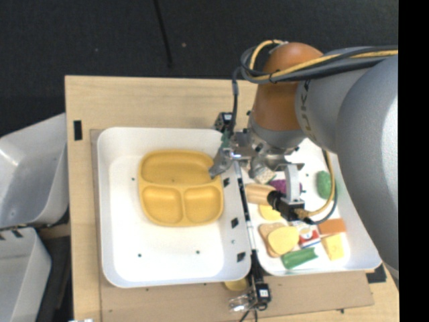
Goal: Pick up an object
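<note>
Several toys point(295, 237) crowd the right bin point(358, 257), just below and right of my claw point(268, 170); whether it is open, I cannot tell.

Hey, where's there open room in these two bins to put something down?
The left bin has bare white floor below the yellow divided plate, toward the near rim, plus a strip along its left wall. The right bin is crowded: toy food such as a green piece lies packed under the arm.
</note>
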Tool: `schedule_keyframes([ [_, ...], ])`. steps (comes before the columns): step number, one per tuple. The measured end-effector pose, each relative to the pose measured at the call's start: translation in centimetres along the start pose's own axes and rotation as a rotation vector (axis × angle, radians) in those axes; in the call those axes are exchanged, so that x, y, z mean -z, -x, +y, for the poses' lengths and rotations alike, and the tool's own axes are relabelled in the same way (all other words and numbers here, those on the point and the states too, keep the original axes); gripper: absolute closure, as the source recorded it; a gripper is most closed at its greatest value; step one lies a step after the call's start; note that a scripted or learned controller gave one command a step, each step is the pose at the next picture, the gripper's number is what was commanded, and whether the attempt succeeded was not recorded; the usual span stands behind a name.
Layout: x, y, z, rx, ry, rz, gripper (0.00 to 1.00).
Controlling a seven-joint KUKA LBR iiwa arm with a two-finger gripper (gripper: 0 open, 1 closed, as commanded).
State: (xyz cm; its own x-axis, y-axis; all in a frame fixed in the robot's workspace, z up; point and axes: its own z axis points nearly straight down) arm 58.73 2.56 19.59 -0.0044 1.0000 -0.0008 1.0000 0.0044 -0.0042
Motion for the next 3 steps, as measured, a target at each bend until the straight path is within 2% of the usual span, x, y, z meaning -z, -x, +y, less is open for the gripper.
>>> schedule_keyframes([
  [1,3.1,-7.4,2.9,0.004,0.003,0.001,0.00],
  [2,3.5,-6.8,2.8,0.002,-0.008,-0.004,1.00],
  [3,10.4,-8.2,0.0,-0.001,0.002,0.000,1.00],
])
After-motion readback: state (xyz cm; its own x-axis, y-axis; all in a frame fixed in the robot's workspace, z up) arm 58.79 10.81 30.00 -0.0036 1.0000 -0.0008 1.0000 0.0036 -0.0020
